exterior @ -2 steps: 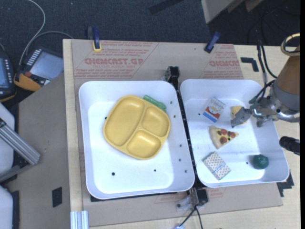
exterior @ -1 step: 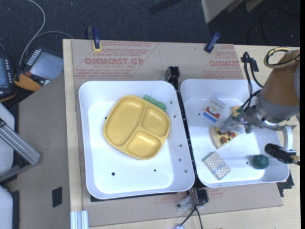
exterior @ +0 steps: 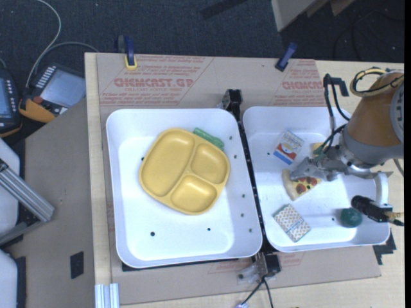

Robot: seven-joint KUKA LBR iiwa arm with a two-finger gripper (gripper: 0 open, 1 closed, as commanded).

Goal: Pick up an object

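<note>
Nearest you, along the front edge of the right bin (exterior: 324, 233), a patterned sachet (exterior: 292, 222) lies toward the front-left corner and a dark green round thing (exterior: 350, 218) toward the front-right corner. Neither is close enough to get in the way.

The likely trouble sits one step farther back. The pizza-slice toy (exterior: 303, 185) lies flat near the middle of the right bin, and the gripper (exterior: 302, 172) hangs right at its far edge. A flat, thin piece like that probably gives little to bite on, so you risk a close that skids over it, or one that pinches only a corner and drops it on the lift.

You cannot tell from this slanted view whether the gripper is apart or together, nor whether it touches the toy. Nothing shows clamped in it.

Beyond it, a small blue, red and white box (exterior: 289, 148) lies toward the far edge. In the left bin (exterior: 186, 236), a yellow divided plate (exterior: 185, 171) lies well apart.
</note>
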